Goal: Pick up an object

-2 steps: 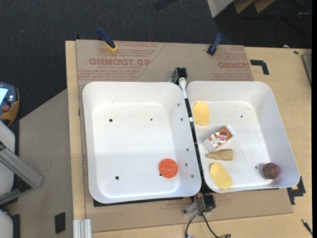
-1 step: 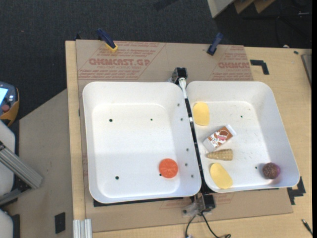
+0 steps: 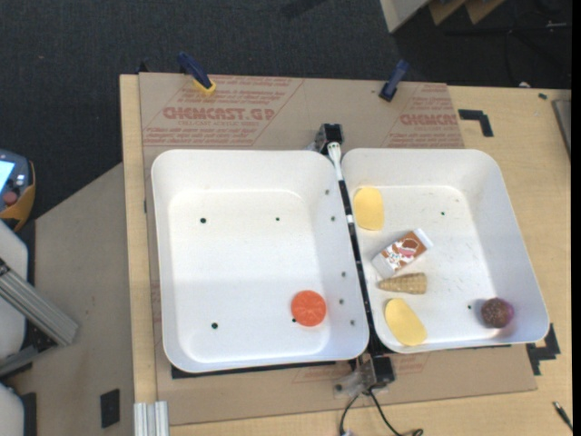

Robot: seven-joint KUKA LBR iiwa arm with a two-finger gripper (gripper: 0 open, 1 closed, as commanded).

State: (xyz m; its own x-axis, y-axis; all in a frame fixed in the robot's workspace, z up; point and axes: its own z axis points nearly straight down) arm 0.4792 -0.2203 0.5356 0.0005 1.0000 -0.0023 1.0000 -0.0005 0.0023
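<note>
The left bin (image 3: 182,198) holds one orange round object (image 3: 309,308) near its front right corner. In the right bin (image 3: 508,216) lie a yellow oval piece (image 3: 368,208) at the back left, a small printed packet (image 3: 402,252) in the middle, a tan cone-shaped piece (image 3: 403,284) just in front of it, another yellow oval piece (image 3: 405,322) at the front left, and a dark purple round object (image 3: 497,312) at the front right.
Both bins rest on a cardboard sheet (image 3: 236,107) held by two blue clamps (image 3: 196,73) at the back edge. A black clip (image 3: 329,137) joins the bins at the back, and a cable (image 3: 363,407) trails off the front.
</note>
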